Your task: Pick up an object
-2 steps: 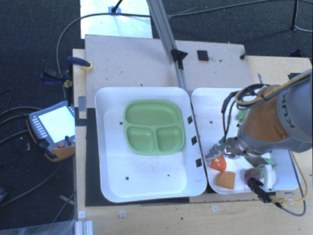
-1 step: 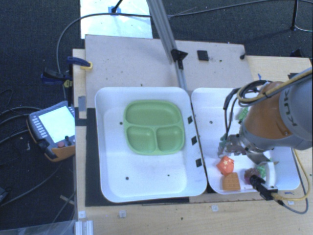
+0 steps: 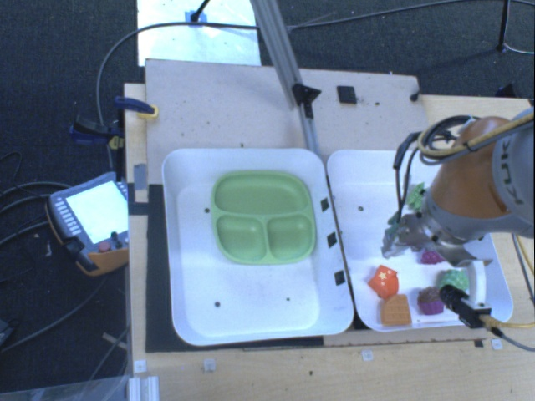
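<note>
Looking at the right bin point(image 3: 359, 182), we count a small cluster of toy pieces near its front right corner: a red-orange piece with a pale spot point(image 3: 384, 281), a tan-orange block point(image 3: 396, 310) just in front of it, a purple piece point(image 3: 430, 305) beside the block, a second purple bit point(image 3: 431, 257) farther back, and a green piece point(image 3: 453, 279) at the right. Another green object point(image 3: 415, 197) peeks out behind the arm, too hidden to name.

We judge all of these to be light, hollow-looking toy items (plastic or foam, we cannot say which), stiff enough to take a pinch but smooth and rounded, so apt to squirt sideways. The tan-orange block looks the easiest target: its flat sides give two parallel faces to squeeze across. The red-orange piece stands a little apart from the rest, with bare bin floor on its left for one finger to come down.

The claw point(image 3: 403, 239) hangs low over the bin floor, just behind and to the right of the red-orange piece; its state we cannot tell, since the wrist covers it, and nothing shows as held. The arm point(image 3: 468, 182) crosses the bin from the right, with a black attachment point(image 3: 461, 303) near the front rim.

The left bin point(image 3: 192, 307) holds a green divided plate point(image 3: 264, 216). Both bins sit on the surface point(image 3: 217, 98), a pendant point(image 3: 90, 217) lying off to the left.
</note>
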Controlling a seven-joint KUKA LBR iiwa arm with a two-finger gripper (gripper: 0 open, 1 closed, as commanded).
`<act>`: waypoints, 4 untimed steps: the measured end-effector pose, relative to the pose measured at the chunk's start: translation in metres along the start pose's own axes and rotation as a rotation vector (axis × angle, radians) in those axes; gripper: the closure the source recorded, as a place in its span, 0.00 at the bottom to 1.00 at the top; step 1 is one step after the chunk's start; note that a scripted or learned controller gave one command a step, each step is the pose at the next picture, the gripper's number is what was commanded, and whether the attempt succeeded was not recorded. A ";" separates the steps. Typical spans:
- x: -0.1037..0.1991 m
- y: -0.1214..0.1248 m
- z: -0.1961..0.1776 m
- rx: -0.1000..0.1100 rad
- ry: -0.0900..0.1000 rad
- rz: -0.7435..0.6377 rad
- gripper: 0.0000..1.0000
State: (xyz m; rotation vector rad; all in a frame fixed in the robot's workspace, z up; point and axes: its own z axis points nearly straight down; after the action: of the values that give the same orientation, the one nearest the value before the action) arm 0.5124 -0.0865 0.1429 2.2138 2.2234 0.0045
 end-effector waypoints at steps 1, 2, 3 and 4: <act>-0.010 0.003 -0.058 -0.002 -0.001 0.000 1.00; -0.010 0.006 -0.109 -0.003 -0.001 -0.001 1.00; 0.053 0.013 -0.101 0.003 0.003 -0.007 1.00; 0.100 0.025 -0.096 0.002 0.002 -0.006 1.00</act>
State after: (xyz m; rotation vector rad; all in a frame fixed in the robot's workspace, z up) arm 0.5367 0.0133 0.2386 2.2099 2.2319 0.0043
